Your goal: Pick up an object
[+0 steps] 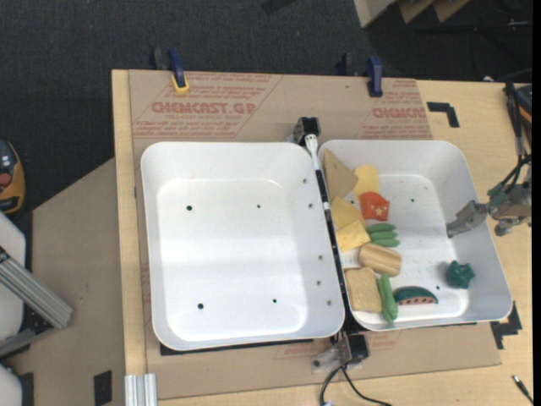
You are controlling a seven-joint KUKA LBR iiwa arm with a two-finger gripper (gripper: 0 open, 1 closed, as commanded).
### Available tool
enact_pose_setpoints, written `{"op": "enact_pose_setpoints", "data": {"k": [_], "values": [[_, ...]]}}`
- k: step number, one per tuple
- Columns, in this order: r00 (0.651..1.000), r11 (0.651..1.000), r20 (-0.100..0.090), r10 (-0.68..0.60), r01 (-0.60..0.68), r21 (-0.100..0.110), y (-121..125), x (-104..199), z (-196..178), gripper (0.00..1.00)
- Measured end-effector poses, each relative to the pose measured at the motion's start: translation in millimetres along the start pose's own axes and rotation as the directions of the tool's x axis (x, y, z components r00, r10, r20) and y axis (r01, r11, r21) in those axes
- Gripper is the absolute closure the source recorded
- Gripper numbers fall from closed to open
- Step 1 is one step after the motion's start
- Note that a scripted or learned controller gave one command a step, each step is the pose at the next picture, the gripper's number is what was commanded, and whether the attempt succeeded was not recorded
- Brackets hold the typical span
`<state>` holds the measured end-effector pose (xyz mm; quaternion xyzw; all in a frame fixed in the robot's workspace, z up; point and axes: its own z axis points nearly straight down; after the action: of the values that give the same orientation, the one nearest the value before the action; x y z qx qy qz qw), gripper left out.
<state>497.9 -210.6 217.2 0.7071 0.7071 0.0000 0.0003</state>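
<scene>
Camera view puts you looking down on the surface (254, 100), a brown board stamped with red lettering, with two white bins side by side. Your left bin (237, 244) sits beside the right bin (423, 163), and the right bin carries all the toy food. Along its left wall you've got a tan wedge (338, 176), a yellow piece (366, 178), a red piece (374, 205), a yellow block (348, 225), green pods (382, 233), a bread-coloured roll (379, 260), a flat tan slice (363, 289) and a long green stalk (387, 299). Near the front wall lies a watermelon slice (415, 296), and a dark green piece (459, 274) sits apart toward the right side. Your gripper (465, 218) comes in from the right, low over the right bin's right side, above the dark green piece and well clear of the pile. You cannot tell how the jaws stand; they're too small and blurred, and no item shows between them. Two blue clamps (177, 64) pin the board's far edge.
</scene>
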Motion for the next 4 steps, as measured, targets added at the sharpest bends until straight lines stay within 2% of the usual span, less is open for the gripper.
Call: {"op": "enact_pose_setpoints", "data": {"k": [1, 2, 3, 4], "values": [[1.0, 1.0, -0.005, -0.003, 0.003, 0.007, -2.2, 47.5, 139.2, 0.0], [1.0, 1.0, 0.003, -0.002, 0.002, -0.005, 59.8, 29.8, 132.0, 0.0], [1.0, 1.0, 0.002, -0.002, 0.002, -0.002, 92.6, 71.1, 132.4, 0.0], [1.0, 1.0, 0.001, -0.01, 0.01, 0.017, 146.9, 116.7, 133.5, 0.0]]}}
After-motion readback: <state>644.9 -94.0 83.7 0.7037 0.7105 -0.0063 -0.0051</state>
